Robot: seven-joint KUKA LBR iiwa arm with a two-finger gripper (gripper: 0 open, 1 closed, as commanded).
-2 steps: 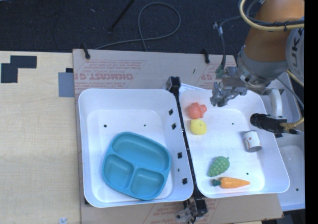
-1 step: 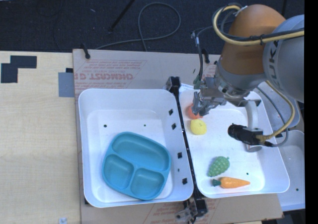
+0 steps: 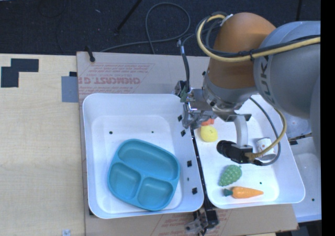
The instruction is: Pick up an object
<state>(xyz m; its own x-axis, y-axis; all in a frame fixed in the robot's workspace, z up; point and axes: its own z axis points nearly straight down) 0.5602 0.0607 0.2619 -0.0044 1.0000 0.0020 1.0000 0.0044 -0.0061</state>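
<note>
camera view, looking down at a slant:

- tabletop [image 3: 36, 141]: light wood, carrying two shallow white bins side by side on a sheet of cardboard [image 3: 112, 75].
- left bin [image 3: 94, 120]: holding a blue divided tray [image 3: 143, 173], three compartments, lying flat toward the near side of the bin.
- right bin [image 3: 290, 180]: holding four small items, all resting on the bin floor.
  - yellow lemon-shaped piece [image 3: 209, 134]: sitting near the far left corner of this bin, close to the wall shared with the left bin.
  - small orange-red piece [image 3: 208, 122]: showing just beyond the lemon, partly hidden by the hand; kind not readable.
  - green bumpy piece [image 3: 230, 175]: lying toward the near side, just above the carrot.
  - orange carrot [image 3: 243, 192]: lying lengthwise along the near wall, green end pointing left, just beside the green piece.
- arm [image 3: 288, 67]: grey with an orange section, reaching in from the right and hanging over the far part of the right bin.
- hand [image 3: 194, 112]: hovering over the divide between the bins, just above the lemon; whether it is released or clenched cannot be told; nothing is seen between its tips.
- black cable fitting [image 3: 233, 151]: hanging from the wrist over the middle of the right bin, between the lemon and the green piece.
</note>
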